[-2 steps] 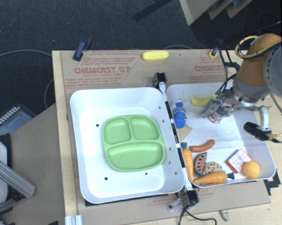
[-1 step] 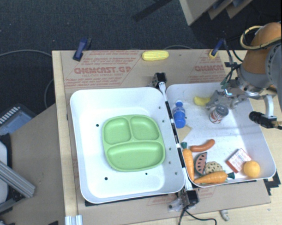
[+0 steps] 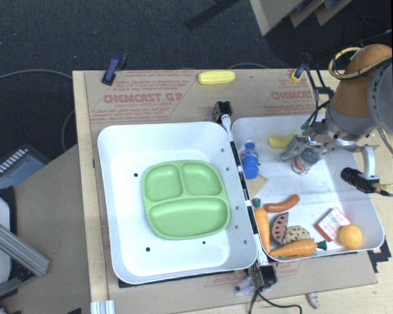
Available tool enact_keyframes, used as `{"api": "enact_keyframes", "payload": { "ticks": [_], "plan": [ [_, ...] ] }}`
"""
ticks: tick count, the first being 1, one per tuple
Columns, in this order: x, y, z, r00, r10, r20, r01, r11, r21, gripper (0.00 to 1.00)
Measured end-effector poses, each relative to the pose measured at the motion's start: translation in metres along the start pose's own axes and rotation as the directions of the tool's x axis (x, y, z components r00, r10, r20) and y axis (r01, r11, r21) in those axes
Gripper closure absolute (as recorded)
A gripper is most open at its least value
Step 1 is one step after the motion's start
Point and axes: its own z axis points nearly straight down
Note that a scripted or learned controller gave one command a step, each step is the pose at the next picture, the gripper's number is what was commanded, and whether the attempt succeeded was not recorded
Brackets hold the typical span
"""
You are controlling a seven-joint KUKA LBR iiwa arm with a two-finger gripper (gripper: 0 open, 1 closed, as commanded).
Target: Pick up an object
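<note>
Claw sat low in the upper part of the right bin, fingers narrow around a small can-like object with a red and white look; object showed between the fingertips, though too small to tell if it was lifted or touching the bin floor. Yellow banana-like piece lay just beside the claw on its left. Blue bottle stood near the bin's left wall, well left of the claw. Lower in the same bin: red sausage at mid-left, upright-running carrot along the left wall, watermelon slice just beside it, a round brown cookie-like item next to that, second carrot lying flat along the bottom edge. Red and white packet and an orange fruit sat at lower right, touching or nearly so. Arm came in from the right, orange band above the wrist, cables looped over it. Left bin carried a green divided plate at its centre, three compartments. Both bins rested on the counter, covered by brown printed cardboard. Yellow corn-like item lay on the counter above the bins, blue clamp at the upper-left corner
</note>
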Motion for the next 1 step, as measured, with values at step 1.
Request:
{"api": "enact_keyframes", "payload": {
  "ticks": [1],
  "plan": [
    [-0.0002,0.0015,-0.0116,1.0,0.0,0.002,0.0,1.0,-0.005,1.0]
  ]
}}
